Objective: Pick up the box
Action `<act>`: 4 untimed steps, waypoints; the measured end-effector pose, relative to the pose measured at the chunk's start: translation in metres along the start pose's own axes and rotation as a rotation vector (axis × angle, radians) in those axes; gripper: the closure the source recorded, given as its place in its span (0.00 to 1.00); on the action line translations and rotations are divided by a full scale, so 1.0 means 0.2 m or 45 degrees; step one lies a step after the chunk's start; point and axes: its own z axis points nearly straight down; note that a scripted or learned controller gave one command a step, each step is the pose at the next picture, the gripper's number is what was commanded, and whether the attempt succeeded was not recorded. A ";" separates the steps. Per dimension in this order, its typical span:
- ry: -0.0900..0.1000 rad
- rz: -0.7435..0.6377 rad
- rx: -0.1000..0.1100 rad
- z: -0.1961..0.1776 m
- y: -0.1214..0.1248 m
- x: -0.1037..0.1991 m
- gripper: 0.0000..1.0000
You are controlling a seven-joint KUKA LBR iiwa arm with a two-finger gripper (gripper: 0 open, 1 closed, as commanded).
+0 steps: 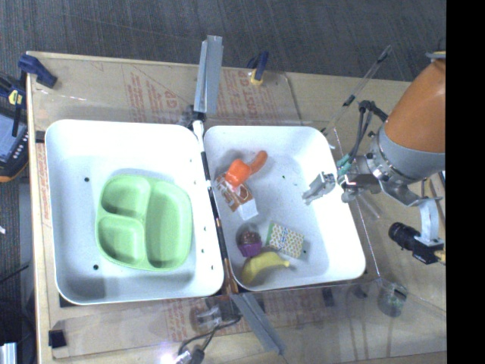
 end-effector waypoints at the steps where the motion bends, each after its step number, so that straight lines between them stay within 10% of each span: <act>1: -0.001 -0.121 0.002 0.41 0.09 -0.04 0.00; 2: -0.002 -0.149 -0.004 0.87 -0.09 -0.02 0.00; 3: -0.006 -0.154 -0.005 0.81 -0.08 -0.02 1.00; 4: -0.007 -0.154 -0.005 0.81 -0.08 -0.02 0.00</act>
